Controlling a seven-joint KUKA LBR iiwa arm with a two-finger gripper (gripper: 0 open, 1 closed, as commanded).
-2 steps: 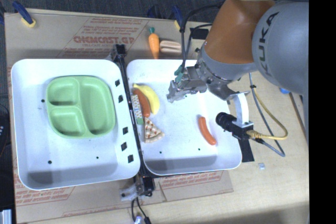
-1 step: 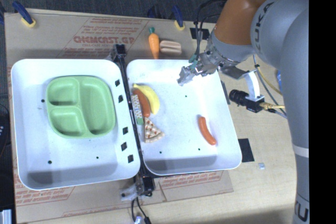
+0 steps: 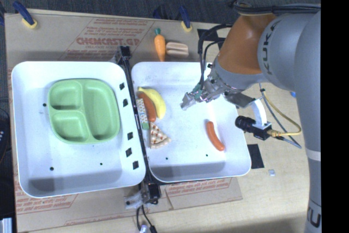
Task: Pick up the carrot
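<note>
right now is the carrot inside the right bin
No, the carrot lies on the cardboard outside the right bin, just past its far rim, beside a small sandwich-like toy.

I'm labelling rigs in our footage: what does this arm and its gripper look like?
The arm is glossy grey with an orange band above the wrist and dark KUKA lettering. Black cables run along it, and yellow and blue wires hang near a small black part. The gripper is small, metallic grey.
</note>
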